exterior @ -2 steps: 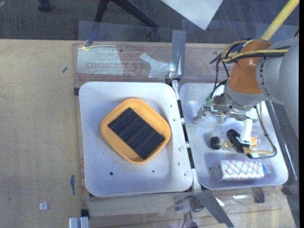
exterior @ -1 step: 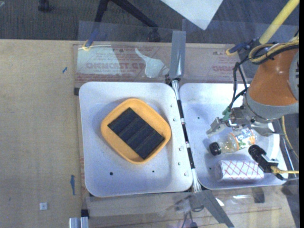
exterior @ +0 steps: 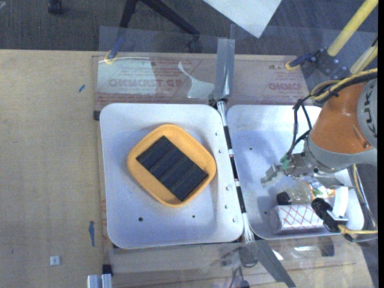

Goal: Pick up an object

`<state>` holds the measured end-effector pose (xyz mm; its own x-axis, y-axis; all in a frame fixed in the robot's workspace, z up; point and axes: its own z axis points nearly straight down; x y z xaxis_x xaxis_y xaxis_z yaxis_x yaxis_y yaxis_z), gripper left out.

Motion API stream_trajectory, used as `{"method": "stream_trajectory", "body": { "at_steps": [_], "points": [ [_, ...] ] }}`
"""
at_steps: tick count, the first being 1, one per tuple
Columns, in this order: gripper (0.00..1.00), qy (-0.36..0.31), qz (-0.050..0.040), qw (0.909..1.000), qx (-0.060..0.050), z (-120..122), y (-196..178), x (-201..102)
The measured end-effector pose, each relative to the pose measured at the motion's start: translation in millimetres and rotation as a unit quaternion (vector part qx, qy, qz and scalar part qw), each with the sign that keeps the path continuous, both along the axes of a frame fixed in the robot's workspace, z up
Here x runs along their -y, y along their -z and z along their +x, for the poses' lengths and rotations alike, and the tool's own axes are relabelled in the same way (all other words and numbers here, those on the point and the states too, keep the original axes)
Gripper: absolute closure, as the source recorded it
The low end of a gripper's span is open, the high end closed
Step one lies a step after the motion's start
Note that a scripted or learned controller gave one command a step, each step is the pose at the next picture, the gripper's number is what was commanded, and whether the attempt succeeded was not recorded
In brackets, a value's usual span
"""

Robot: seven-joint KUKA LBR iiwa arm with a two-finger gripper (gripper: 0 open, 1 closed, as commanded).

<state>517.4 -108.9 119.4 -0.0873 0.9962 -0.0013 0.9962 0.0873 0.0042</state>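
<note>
One gripper (exterior: 287,171) for you, operator, low in the right bin (exterior: 258,131), and whether its jaws are open or shut you cannot tell from up here. Just at its 5 o'clock lies a small box (exterior: 298,218) with a red lattice pattern, a clear bottle (exterior: 299,194) between them. At 9 o'clock, well apart in the left bin (exterior: 120,221), sits a yellow dish (exterior: 144,179) with a dark ribbed block (exterior: 172,168) inside.

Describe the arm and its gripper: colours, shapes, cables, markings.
The arm is a rounded orange segment over a grey wrist, with part of a dark letter on its grey casing at the right edge. Black and yellow cables loop beside it. The gripper is a small metallic assembly.
</note>
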Motion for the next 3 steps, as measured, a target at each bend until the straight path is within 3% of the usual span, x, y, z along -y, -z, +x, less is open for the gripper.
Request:
{"method": "stream_trajectory", "body": {
  "at_steps": [1,2,3],
  "points": [
    [0.0,0.0,0.0,1.0,0.0,0,0,0],
    [0.0,0.008,-0.0039,0.9997,0.024,-22,-14,16],
    [0.0,-0.06,-0.0068,0.998,0.017,-26,-14,58]
  ]
}}
